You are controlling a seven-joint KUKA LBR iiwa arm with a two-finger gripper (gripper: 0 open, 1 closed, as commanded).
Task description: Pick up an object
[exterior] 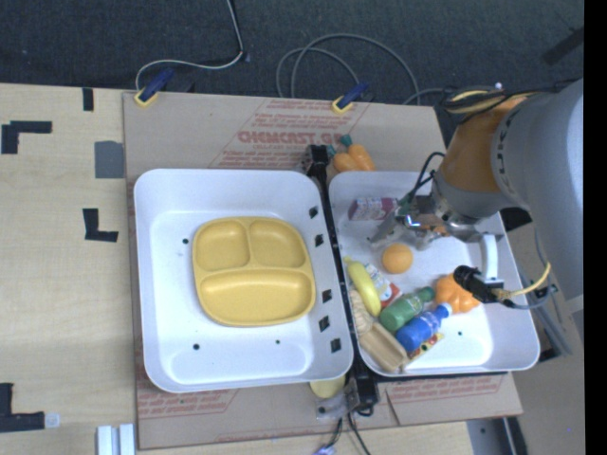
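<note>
Left bin (156, 254): a yellow divided tray (253, 270) lies flat near its middle, three compartments facing up.

Right bin (512, 344): a clutter of small things fills its lower half, with the arm (493, 150) reaching in from the right over its upper half.

Banana (364, 287): lies along the right bin's left wall, just beside a woven tan piece (379, 347) below it.

Green bottle (406, 308): rests tilted between the banana and a blue bottle (423, 327), touching both.

Clear bottle (372, 206): lies on its side in the upper left of the right bin, just left of the tool.

Orange ball (397, 258): sits on the bin floor directly below the tool, near it but apart from it.

Tool (410, 224): hangs low over the right bin between the clear bottle and the orange ball; whether it is released or clenched cannot be told from this angle, and nothing is seen between its tips.

Orange toy (458, 294): sits right of the bottles, near the bin's right wall.

Bench (57, 282): pale wood, with cardboard under both bins.
</note>
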